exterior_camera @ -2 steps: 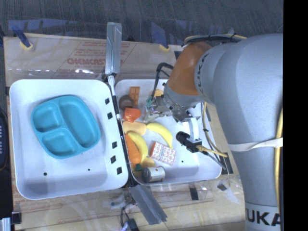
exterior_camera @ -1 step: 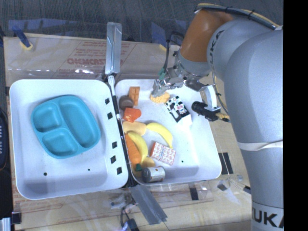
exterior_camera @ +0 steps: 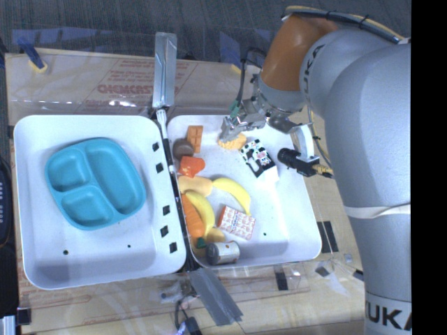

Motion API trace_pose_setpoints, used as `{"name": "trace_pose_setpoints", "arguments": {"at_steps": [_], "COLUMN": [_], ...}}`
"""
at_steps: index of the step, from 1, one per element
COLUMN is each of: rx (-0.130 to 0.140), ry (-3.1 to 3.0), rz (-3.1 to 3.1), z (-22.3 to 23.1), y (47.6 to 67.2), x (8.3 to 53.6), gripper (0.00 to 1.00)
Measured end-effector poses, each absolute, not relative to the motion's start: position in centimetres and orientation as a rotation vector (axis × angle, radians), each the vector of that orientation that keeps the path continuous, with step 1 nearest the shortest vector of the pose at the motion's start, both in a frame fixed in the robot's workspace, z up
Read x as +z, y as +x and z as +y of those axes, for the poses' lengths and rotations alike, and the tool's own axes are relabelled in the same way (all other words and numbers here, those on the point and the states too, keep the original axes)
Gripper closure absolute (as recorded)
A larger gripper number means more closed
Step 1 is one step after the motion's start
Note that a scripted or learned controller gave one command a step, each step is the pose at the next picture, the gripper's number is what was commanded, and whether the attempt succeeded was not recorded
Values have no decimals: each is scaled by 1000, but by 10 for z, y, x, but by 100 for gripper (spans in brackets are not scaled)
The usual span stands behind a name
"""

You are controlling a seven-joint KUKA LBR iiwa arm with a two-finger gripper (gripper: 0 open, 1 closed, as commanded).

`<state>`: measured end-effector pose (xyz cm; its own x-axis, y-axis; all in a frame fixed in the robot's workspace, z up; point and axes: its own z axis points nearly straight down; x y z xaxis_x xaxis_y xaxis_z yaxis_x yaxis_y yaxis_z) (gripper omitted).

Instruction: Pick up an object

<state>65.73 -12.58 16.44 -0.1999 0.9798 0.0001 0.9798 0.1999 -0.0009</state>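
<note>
Over the right white bin [exterior_camera: 297,218], hand [exterior_camera: 233,125] sits directly above a small yellow-orange block [exterior_camera: 232,143]. Touching or not: can't tell. Hand's grip state unclear too.

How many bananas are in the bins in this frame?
2, both in the right bin: one banana near its middle, another banana by the left wall beside the carrot. The arm may hide others.
</note>
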Motion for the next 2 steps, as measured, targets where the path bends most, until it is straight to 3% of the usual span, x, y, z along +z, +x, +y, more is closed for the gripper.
{"name": "trace_pose_setpoints", "arguments": {"at_steps": [2], "rx": [1], "ry": [-1987], "rz": [-2433], "z": [-126], "y": [657], "x": [164], "gripper": [0]}}
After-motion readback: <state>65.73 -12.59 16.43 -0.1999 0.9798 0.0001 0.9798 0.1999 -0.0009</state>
